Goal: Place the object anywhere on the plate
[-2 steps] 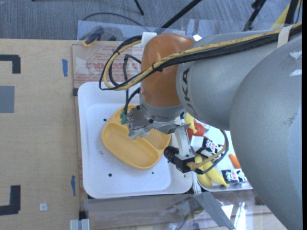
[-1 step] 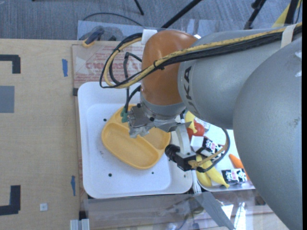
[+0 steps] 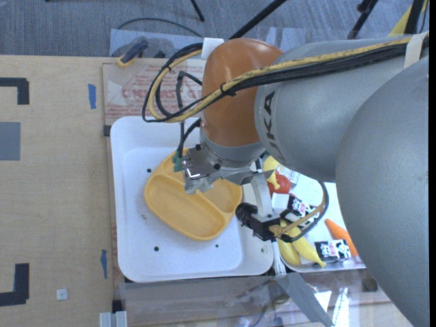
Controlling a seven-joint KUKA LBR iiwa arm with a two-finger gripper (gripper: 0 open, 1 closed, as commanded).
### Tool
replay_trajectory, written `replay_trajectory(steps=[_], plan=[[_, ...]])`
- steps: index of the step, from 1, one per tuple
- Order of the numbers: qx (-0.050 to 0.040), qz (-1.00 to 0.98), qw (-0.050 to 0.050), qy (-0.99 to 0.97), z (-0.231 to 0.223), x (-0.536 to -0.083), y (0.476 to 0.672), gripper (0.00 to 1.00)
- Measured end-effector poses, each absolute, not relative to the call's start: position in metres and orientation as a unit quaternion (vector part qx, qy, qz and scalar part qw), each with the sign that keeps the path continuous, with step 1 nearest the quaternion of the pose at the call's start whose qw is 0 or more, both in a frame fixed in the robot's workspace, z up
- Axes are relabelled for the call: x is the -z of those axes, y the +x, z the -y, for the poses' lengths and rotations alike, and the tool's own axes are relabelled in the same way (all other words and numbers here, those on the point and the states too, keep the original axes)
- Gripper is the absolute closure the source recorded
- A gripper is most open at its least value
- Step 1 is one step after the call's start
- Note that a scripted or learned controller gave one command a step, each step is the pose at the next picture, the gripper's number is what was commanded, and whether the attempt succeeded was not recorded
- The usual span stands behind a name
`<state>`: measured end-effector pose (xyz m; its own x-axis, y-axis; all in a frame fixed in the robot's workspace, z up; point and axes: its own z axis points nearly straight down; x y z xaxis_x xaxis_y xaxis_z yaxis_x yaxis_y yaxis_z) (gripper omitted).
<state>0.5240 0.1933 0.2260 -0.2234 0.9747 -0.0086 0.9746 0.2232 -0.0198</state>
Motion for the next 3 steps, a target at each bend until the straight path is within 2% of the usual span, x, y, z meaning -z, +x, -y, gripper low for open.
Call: replay_trajectory(steps=[2,3], plan=[[-0.0138,0.783,0.003,-0.622,-0.193,-0.24,0.526,1.0],[-0.001,0.822,0.0,-0.57,-0.188,-0.283,0.507,1.0]])
